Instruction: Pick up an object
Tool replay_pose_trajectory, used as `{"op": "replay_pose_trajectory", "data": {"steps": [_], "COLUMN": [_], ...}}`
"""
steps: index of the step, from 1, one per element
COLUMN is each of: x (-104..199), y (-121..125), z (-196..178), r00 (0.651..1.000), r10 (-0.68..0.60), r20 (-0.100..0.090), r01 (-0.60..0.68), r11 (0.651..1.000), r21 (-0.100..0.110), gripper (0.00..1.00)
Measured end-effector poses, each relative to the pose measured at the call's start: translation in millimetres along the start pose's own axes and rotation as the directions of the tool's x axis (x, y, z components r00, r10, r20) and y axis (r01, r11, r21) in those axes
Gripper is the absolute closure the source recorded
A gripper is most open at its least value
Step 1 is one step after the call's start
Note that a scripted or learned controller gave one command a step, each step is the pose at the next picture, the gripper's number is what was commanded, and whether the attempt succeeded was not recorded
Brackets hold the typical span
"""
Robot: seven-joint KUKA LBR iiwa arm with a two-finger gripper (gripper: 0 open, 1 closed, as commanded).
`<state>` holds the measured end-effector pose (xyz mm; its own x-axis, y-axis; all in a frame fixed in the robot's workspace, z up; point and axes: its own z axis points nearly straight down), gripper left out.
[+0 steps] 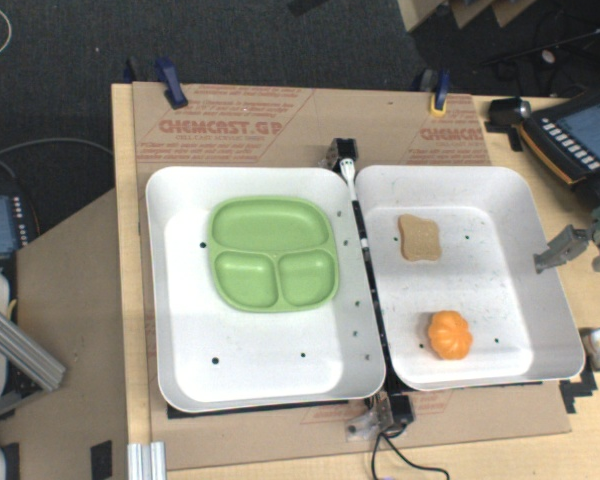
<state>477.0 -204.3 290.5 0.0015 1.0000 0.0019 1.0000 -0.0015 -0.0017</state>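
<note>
Here we are looking down on 2 white bins side by side: the left bin (180, 298) holds a green plate (274, 253) with 3 compartments, lying flat near the middle. Over in the right bin (510, 208), a tan slice of bread (419, 238) sits toward the far side and an orange pumpkin (449, 334) sits nearer the front edge, well apart. A grey bit of the gripper (564, 249) pokes in at the right bin's rim, touching neither, and its state I cannot tell.
</note>
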Motion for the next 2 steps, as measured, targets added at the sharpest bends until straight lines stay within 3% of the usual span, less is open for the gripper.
{"op": "replay_pose_trajectory", "data": {"steps": [1,2], "x": [30,172], "y": [3,3], "z": [-168,-197], "r00": [1.0,1.0], "r10": [-0.007,-0.019], "r20": [0.008,-0.001], "r01": [0.007,0.019], "r11": [1.0,1.0], "r21": [-0.023,-0.01], "gripper": [0.0,0.0]}}
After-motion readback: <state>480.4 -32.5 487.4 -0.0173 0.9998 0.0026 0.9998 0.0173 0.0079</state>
